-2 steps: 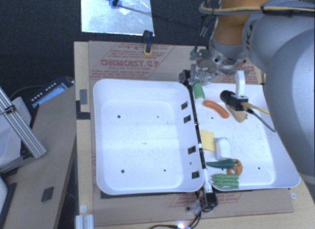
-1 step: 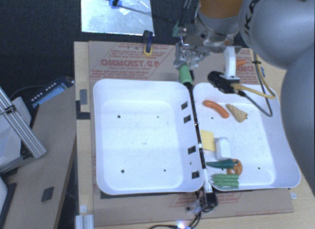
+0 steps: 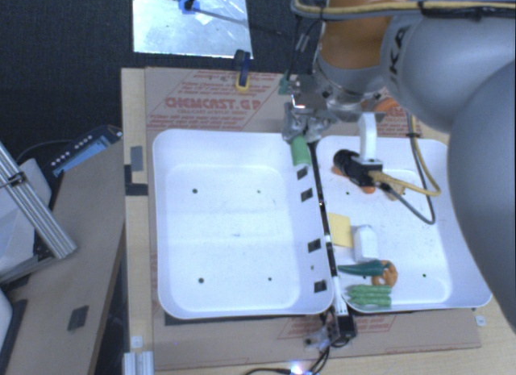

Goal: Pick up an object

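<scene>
Left bin (image 3: pixel 234 236): left of hand and below it. Gripper (image 3: pixel 301 131) over divider between bins, pinching upper end of green stick (image 3: pixel 300 154). Stick hangs directly under hand, long axis running down-frame along divider. Short, rounded, plain matte green. Read: grasp made, next is straight lift, thin end-grip may slip. Right bin (image 3: pixel 435 272): other pieces well below-right of hand: yellow block (image 3: pixel 340 230), white block (image 3: pixel 364 244), teal piece (image 3: pixel 363 268), green pod (image 3: pixel 369 296). All apart from stick.
</scene>
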Robot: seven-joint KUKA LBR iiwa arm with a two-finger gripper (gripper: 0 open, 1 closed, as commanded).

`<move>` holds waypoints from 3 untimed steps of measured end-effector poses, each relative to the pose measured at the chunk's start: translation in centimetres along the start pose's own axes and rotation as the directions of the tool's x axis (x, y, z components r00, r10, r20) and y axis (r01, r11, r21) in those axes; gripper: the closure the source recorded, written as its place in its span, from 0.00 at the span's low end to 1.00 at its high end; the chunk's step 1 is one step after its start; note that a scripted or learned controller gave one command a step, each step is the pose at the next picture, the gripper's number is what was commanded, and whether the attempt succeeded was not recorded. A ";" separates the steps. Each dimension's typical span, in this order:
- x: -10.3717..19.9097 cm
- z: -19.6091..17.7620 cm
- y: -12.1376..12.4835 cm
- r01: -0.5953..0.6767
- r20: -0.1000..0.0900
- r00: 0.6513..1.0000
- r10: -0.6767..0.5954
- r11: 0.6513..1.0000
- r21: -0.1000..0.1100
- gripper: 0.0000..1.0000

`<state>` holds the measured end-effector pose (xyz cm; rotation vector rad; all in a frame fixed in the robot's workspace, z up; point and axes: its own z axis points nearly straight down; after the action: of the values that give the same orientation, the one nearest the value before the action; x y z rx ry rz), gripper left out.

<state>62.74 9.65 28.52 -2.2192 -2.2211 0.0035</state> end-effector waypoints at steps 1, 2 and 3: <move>6.5 -14.1 1.9 0.009 -0.005 1.000 -0.009 1.000 -0.019 1.00; 11.8 -21.1 -6.2 0.006 -0.002 1.000 -0.006 1.000 -0.004 1.00; 13.8 -25.0 -8.5 0.004 -0.002 1.000 -0.004 1.000 -0.005 1.00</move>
<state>54.26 23.44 53.58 -2.2167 -2.2272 -0.0041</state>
